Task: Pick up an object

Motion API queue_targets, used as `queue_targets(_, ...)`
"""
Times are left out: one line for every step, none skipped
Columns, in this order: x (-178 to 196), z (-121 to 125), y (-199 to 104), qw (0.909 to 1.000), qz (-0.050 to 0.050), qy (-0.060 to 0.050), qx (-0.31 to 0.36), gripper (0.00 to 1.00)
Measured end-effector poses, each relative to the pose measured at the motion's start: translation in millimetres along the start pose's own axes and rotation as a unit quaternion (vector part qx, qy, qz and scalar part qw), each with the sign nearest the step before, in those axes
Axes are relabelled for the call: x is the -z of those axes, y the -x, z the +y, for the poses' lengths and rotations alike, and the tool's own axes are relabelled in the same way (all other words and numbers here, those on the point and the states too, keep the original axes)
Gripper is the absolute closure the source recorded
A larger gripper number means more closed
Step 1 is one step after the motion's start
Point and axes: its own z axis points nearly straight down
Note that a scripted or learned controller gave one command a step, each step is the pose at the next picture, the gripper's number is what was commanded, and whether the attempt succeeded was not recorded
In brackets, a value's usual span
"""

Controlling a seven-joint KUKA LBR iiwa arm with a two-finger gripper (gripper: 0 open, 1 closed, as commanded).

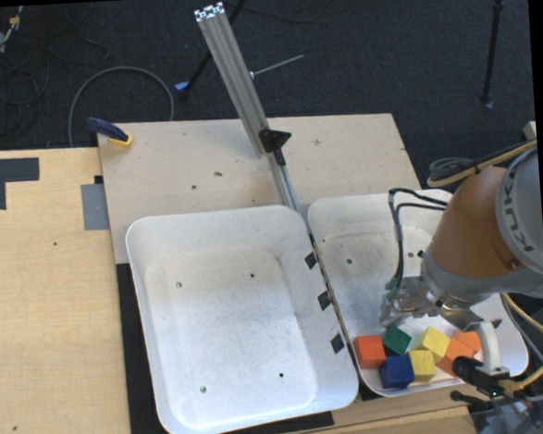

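Observation:
Several small blocks lie in the near corner of the right bin (355, 224): an orange block (370, 349), a green block (397, 340), a blue block (396, 371), two yellow blocks (422, 363) and another orange one (463, 346). My gripper (401, 312) hangs low in the right bin, just above and behind the green block. The arm's orange band (472, 230) and wrist hide part of the bin's right side.
The left bin (223, 317) sits beside the right one, with a dividing rim carrying black clips (323, 299). A slanted aluminium rail (244, 83) rises behind the bins. Cables run along the arm at the right edge.

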Motion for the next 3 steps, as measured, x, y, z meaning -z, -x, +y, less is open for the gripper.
queue_targets(90.0, 10.8, 93.3, 1.0000, -0.003, 0.002, -0.002, 1.00)
queue_targets(85.5, 9.8, 88.4, 1.0000, 0.001, -0.002, 0.001, 0.00)
queue_targets(69.1, 68.0, 107.4, 1.0000, 0.000, -0.001, 0.003, 0.00)
